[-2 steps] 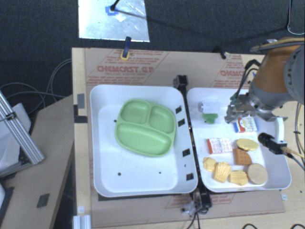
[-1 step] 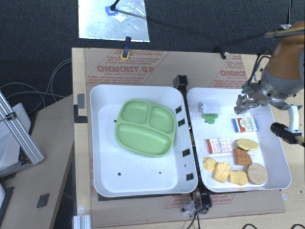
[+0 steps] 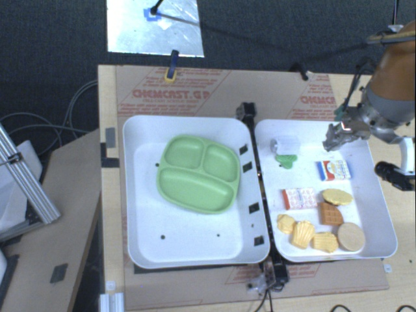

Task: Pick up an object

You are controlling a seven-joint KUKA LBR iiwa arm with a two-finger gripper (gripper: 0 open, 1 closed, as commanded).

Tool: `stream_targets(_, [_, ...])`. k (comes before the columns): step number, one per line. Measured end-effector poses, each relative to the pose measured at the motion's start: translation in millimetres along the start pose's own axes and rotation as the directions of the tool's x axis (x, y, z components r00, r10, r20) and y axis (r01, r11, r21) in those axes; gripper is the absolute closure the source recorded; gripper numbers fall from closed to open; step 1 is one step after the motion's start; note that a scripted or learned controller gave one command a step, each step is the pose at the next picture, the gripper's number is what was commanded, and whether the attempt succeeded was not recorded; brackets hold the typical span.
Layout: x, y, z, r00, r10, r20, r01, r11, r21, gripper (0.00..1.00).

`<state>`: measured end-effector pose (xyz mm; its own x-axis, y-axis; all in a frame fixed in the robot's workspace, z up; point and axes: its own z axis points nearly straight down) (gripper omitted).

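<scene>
**Over the right bin, nothing lifted yet**

In the camera view, the arm reaches in from the right, its orange band above the wrist, and the gripper [image 3: 337,137] hangs over the far right part of the right bin [image 3: 383,229]. Whether it is spread or closed I cannot tell; nothing is visibly held.

The pick looks not yet made: every item lies on the bin floor. The nearest candidate seems to be the small blue, white and red packet [image 3: 333,169], just in front of the gripper, flat, its long axis running roughly left-right with a slight tilt. Farther left sit a clear cup [image 3: 285,145] and a green piece [image 3: 286,160]. Nearer the front lie a pink-and-white packet [image 3: 299,198], a brown waffle [image 3: 330,213], yellow crinkled pieces [image 3: 302,233] and a round cookie [image 3: 351,236].

The left bin [image 3: 140,239] holds a green divided plate [image 3: 198,174].

Descent, closing and lifting all remain.
</scene>
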<state>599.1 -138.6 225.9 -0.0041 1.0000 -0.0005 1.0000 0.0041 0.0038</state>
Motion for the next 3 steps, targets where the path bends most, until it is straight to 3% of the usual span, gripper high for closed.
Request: stream_targets(3, [162.7, 1.8, 11.7, 1.000, -0.006, -0.003, 0.006, 1.000, 0.003, 1.00])
